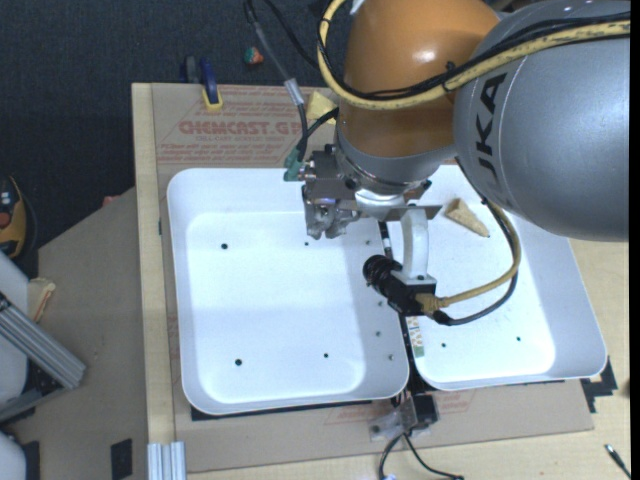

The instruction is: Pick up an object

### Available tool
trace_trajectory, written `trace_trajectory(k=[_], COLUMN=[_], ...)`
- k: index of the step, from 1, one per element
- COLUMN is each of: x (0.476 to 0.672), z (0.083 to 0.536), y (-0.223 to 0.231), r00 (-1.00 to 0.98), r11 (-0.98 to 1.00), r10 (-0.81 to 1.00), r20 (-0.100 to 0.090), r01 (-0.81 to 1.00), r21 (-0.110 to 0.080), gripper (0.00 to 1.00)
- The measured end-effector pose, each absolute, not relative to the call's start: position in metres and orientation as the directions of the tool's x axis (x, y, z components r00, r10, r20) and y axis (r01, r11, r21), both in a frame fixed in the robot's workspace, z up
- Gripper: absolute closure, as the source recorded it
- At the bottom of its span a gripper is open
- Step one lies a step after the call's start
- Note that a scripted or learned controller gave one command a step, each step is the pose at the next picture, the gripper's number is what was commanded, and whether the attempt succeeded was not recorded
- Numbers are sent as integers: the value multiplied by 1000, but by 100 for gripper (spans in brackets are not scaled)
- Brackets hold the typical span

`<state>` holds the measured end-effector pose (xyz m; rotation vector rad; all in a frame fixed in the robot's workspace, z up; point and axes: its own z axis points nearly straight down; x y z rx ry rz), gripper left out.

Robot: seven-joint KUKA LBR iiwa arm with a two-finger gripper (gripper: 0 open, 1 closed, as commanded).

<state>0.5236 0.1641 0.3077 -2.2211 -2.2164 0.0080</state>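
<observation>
White plastic bins sit side by side on the bench (160, 368), and the hand (330, 213) hangs low over the far right part of the left bin (250, 368), close to the shared wall. Whether it is released or clenched I cannot tell; nothing is seen between its parts. The only likely object, a tan wedge-shaped piece (467, 217), lies in the right bin (540, 353) toward its far side, partly under the arm (560, 108). The risk from here: a descent at this spot would probably close on bare plastic, since the wedge lies apart, to the right. A yellow cable (480, 293) trails over the right bin and might snag.
</observation>
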Motion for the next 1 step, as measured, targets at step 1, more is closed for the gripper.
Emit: trace_trajectory(k=[1], x=[513], z=[423], y=[228], r00=[-8], r11=[8], r10=[1000], r20=[8], r01=[1000], r21=[13], gripper=[100])
